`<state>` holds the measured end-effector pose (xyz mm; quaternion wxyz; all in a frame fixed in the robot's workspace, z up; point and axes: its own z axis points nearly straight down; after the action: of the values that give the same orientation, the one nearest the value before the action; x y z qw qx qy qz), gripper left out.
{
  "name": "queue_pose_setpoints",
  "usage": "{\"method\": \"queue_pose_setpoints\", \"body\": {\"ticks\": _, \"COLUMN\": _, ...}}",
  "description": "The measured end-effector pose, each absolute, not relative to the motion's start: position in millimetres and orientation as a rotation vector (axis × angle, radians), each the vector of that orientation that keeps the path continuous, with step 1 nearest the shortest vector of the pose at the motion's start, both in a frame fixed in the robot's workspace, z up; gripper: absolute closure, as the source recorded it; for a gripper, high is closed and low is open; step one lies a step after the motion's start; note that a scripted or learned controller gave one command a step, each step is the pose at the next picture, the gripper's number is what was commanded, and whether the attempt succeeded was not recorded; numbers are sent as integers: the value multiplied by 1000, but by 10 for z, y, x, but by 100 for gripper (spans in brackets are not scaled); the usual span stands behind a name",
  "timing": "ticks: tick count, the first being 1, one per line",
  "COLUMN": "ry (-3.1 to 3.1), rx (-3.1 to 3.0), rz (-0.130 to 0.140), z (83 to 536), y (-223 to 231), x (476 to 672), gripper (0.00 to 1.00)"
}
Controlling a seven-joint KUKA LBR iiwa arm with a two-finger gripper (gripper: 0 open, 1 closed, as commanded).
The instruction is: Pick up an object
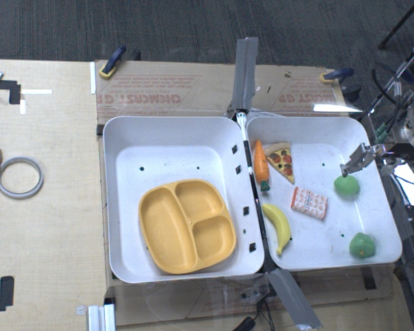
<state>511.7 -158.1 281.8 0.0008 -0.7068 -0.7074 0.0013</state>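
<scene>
Wooden bench [48, 254] with two white bins [117, 205], tape roll [18, 177].

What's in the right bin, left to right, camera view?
Carrot → banana and pizza slice, overlapping in x → red packet → green apple under the gripper → second green fruit.

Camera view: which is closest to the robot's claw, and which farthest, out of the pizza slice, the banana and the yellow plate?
From the gripper, at the right bin's right side:
1. Pizza slice, upper left of the right bin.
2. Banana, lower left of that bin.
3. Yellow plate, in the left bin.
</scene>
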Motion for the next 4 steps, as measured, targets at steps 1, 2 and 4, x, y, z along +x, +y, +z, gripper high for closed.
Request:
{"method": "queue_pose_setpoints", "body": {"ticks": 1, "ry": -2222, "rx": -2218, "rz": 6, "z": 2900, "y": -1582, "x": 5125, "gripper": 100}}
{"method": "queue_pose_setpoints", "body": {"ticks": 2, "ry": -2252, "rx": -2190, "rz": 4, "z": 4409, "y": -1845, "x": 5346, "gripper": 100}}
{"method": "queue_pose_setpoints", "body": {"ticks": 4, "ry": -2138, "rx": -2301, "rz": 4, "z": 4412, "y": -949, "x": 4788, "gripper": 100}}
